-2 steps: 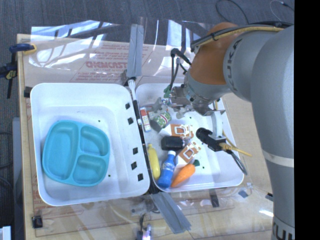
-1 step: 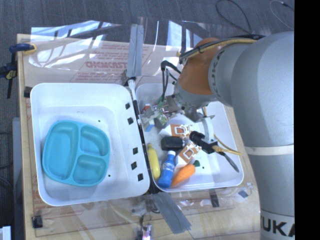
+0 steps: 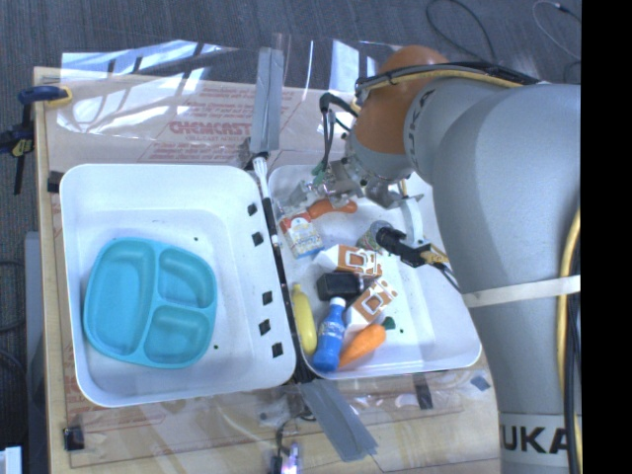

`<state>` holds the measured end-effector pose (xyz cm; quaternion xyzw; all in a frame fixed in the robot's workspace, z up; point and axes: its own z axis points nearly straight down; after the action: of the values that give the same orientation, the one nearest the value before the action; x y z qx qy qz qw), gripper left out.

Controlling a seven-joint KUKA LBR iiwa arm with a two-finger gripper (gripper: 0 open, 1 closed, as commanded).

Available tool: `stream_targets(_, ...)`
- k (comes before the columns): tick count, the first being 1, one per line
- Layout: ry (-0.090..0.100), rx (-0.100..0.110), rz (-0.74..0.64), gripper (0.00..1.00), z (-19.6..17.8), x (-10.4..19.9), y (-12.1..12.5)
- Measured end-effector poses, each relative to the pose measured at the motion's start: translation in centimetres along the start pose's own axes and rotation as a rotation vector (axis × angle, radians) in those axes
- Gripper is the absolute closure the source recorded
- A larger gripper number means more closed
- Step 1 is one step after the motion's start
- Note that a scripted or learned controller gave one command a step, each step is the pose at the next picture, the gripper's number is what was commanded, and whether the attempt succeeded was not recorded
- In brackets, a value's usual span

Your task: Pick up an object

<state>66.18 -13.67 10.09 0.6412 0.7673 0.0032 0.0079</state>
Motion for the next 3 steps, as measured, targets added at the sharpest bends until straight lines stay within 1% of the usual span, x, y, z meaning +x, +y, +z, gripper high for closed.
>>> stream_targets(1,0.005,0.013,0.151,0.00,0.7,-5.6,-2.5)
stream_targets(2,0.005,0.013,0.144,1.00,-0.4,-5.5,-2.4)
stream_targets(3,0.005,0.014,0.143,0.00,-0.4,-5.5,-2.4)
